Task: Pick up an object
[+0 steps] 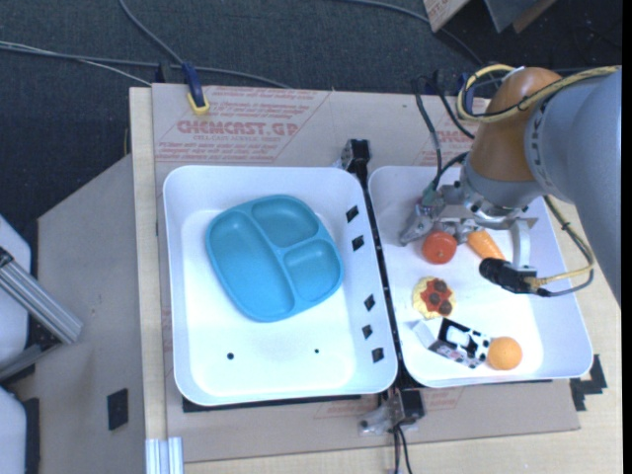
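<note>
The pincer (441, 227) is lowered into the right bin (568, 358), just above a red tomato (439, 249); whether it is open or closed cannot be told. Nothing is seen held.

Carrot (486, 244) partly behind arm (553, 131)

Two shallow white bins (188, 265) sit side by side. One light blue divided plastic plate (275, 256) lies in the left bin. The right bin (573, 349) holds one red-orange tomato-like ball (439, 248), one small orange ball (505, 353), one round yellow toy with red spots (433, 296) and one black-and-white block (460, 341).
</note>
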Tool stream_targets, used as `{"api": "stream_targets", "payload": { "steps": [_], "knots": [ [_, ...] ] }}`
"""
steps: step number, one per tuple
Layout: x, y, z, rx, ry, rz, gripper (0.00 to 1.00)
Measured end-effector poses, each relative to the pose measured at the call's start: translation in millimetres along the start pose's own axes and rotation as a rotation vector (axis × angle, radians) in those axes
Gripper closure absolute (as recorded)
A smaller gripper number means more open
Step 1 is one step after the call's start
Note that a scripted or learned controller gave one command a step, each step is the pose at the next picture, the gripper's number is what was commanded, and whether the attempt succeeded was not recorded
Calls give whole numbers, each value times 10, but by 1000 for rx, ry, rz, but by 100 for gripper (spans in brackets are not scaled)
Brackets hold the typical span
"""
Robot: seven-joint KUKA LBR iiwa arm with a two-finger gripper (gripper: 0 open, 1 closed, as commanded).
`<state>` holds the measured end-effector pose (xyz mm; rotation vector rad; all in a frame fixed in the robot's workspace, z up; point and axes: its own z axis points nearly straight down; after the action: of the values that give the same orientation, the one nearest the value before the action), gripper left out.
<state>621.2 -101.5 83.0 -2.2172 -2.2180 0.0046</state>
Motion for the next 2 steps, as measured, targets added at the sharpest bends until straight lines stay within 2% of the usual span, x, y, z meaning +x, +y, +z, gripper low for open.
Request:
{"api": "stream_targets", "payload": {
  "steps": [1,2],
  "knots": [
    [1,16,-136,-5,0,0,100],
    [-22,-4,-779,-12,-3,0,100]
  ]
}}
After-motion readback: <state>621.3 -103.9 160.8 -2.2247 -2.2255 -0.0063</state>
